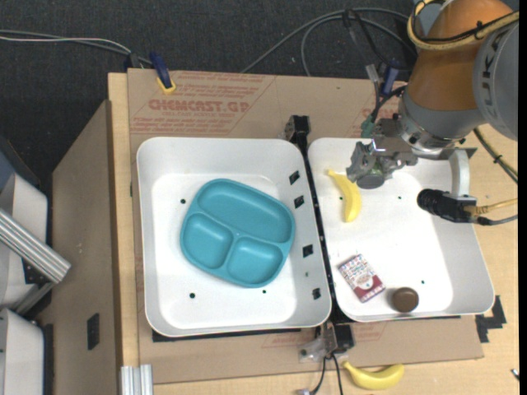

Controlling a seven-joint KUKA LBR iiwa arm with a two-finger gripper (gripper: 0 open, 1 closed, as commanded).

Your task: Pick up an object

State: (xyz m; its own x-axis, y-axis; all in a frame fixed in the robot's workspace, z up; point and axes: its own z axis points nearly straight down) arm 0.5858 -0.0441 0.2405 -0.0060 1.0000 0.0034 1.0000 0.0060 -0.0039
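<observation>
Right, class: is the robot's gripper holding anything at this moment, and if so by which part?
It cannot be told. The gripper is beside the upper end of the banana in the right bin, but no grip on it shows.

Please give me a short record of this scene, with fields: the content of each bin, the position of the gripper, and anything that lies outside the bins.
left bin: one teal divided plate
right bin: yellow banana, small red and white packet, brown round object
gripper: over the far left part of the right bin, close beside the upper end of the yellow banana
outside the bins: second banana at the near edge of the bench
</observation>
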